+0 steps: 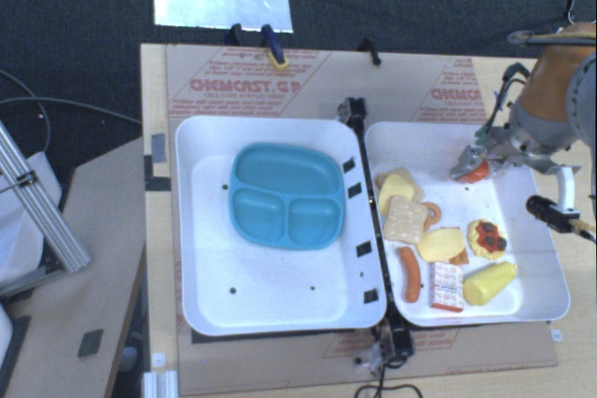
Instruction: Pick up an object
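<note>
A small red-orange object (477, 171) lies in the right bin's far part, right at the gripper (469, 167).

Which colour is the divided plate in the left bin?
The divided plate is light blue, plain without pattern, seen in the camera view.

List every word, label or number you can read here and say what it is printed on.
"CHEMCAST GP": red print on the brown sheet under the bins, readable behind the left bin.
More red print on the same sheet behind the right bin: too blurred to read.
Red-and-white packet in the right bin: printed, but too small to read.
</note>
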`<act>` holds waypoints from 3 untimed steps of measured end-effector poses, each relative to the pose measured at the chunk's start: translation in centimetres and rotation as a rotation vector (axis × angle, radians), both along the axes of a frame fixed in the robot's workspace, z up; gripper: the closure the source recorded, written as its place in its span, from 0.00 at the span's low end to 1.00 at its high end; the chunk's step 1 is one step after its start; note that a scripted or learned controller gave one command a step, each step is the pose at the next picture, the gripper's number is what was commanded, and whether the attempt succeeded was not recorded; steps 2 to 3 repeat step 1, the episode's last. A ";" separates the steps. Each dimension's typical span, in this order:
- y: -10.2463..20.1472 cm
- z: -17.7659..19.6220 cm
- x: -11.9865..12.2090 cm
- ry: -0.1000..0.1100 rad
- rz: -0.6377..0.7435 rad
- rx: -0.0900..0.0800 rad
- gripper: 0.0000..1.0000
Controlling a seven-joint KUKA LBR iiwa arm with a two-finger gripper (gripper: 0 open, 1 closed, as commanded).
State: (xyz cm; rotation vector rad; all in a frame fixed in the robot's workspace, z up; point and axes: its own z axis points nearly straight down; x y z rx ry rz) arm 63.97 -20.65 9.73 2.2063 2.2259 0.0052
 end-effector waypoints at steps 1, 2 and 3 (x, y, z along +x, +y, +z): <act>9.6 -1.2 2.7 0.026 0.000 -0.001 1.00; 9.6 -1.2 2.7 0.026 0.000 -0.001 1.00; 9.6 -1.2 2.7 0.026 0.000 -0.001 1.00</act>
